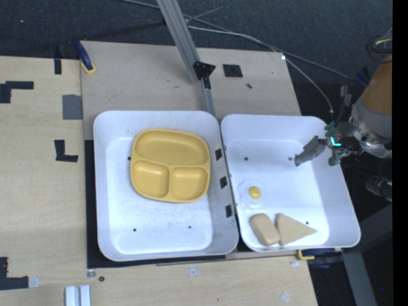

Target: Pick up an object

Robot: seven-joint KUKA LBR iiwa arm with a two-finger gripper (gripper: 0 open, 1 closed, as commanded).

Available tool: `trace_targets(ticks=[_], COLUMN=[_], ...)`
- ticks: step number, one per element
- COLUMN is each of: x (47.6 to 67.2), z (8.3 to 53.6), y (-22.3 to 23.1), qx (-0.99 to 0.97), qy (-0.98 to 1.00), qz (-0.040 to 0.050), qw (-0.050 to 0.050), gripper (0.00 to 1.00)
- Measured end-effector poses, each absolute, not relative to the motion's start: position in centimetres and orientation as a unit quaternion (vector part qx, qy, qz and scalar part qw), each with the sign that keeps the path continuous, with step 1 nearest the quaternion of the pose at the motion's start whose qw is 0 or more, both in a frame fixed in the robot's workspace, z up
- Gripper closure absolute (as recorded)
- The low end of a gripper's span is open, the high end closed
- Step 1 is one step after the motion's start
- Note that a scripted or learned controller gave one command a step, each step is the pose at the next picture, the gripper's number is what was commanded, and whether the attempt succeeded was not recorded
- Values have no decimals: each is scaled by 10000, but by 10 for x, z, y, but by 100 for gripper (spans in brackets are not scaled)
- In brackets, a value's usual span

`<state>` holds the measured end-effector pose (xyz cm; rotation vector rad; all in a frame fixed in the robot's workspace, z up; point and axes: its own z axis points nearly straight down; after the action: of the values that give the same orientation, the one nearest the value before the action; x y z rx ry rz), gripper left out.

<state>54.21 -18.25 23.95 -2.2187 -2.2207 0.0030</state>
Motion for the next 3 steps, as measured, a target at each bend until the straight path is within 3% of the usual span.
trace_targets(ticks=[1, 3], x=[542, 537], z=[240, 121], y=[-183, -190], qx=[-7067, -7069], qy=[-7075, -7073], qz=[6, 23], qw=[3, 35], gripper=[0, 0])
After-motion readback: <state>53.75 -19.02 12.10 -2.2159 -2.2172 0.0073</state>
